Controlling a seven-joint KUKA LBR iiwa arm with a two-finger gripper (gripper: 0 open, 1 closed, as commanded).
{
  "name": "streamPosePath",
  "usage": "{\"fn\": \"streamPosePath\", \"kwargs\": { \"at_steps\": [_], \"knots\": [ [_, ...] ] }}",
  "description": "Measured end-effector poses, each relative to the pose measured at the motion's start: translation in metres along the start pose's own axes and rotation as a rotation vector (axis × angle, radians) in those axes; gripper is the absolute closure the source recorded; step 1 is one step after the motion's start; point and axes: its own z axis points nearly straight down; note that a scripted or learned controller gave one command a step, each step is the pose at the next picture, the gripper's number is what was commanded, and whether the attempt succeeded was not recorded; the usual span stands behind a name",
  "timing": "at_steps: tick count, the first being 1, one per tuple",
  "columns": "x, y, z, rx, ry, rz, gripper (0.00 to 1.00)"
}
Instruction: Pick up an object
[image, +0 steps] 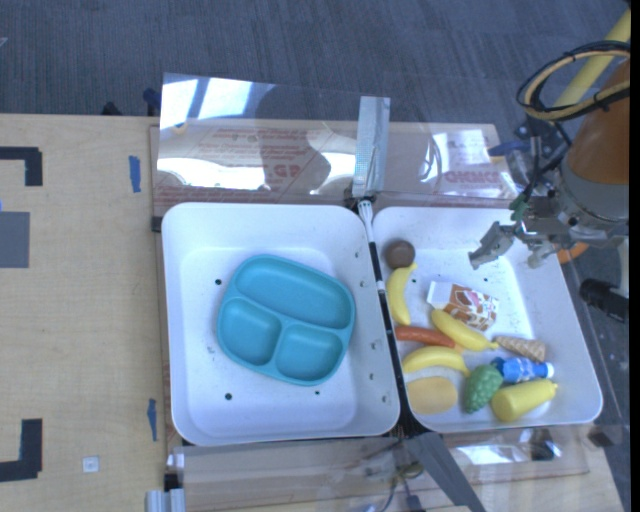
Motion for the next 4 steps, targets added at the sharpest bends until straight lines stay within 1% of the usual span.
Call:
{"fn": "streamPosePath", "kwargs": {
  "at_steps": [1, 2, 3, 4],
  "knots": [
    [-0.024, 0.001, 0.127, -0.009, -0.002, 0.222, 0.0],
    [-0.012, -0.026, 0.145, -0.006, -0.001, 0.247, 0.0],
    [-0.013, -0.024, 0.133, -0.012, -0.002, 0.249, 1.0],
    [0.005, -0.034, 0.023, -0.007, -0.001, -0.004, 1.0]
  ]
}}
